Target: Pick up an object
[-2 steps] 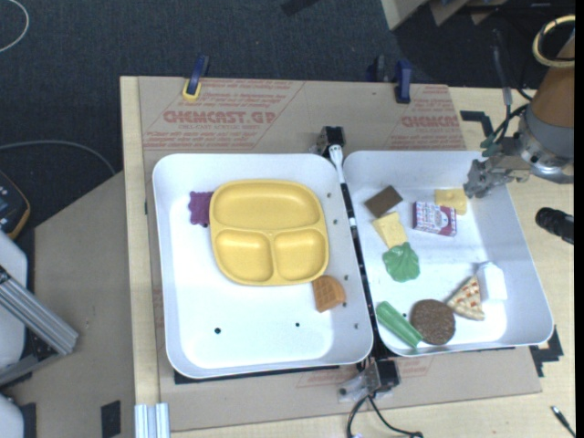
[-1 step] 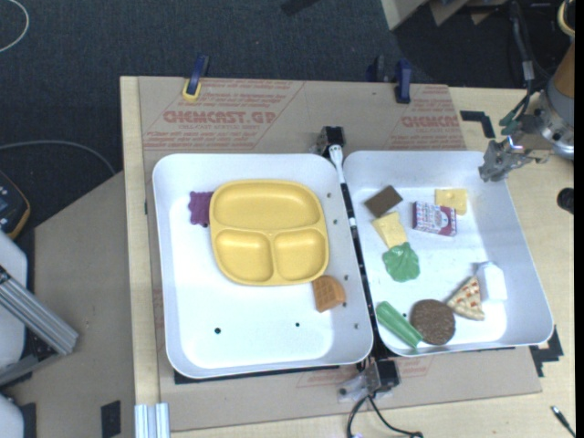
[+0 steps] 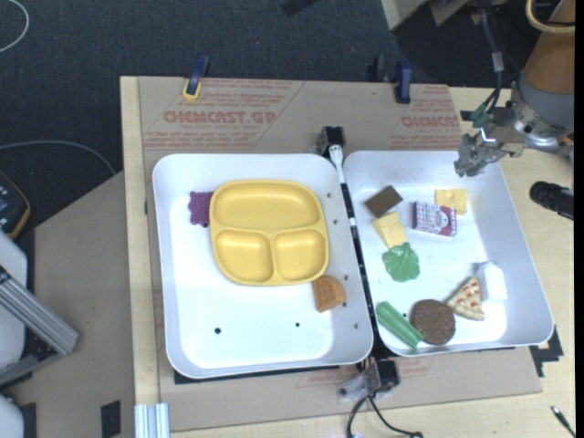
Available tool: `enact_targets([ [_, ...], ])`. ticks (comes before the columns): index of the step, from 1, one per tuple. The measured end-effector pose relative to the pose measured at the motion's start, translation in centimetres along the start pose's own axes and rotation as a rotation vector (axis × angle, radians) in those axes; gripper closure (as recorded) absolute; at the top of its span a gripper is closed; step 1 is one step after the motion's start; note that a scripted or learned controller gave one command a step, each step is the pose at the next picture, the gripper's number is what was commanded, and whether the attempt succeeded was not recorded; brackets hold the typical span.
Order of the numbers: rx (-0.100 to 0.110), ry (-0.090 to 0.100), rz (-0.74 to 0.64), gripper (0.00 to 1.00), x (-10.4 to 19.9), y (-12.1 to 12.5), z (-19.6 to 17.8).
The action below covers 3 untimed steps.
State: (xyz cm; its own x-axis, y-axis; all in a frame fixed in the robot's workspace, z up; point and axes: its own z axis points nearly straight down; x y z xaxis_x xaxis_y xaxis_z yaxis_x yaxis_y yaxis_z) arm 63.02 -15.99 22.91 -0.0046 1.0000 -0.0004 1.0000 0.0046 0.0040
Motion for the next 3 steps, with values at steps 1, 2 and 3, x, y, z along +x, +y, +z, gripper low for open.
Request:
enact_targets([
  [1, 0.006, 0.003, -0.002, 1.0, 5.8, 0.1, 0.3],
  [2, -0.001, 0.001, -0.002, 1.0, 10.8, 2.3, -0.4],
  [3, 0.0, 0.0, 0.001, 1.0, 14.6, 3.2, -0.5],
])
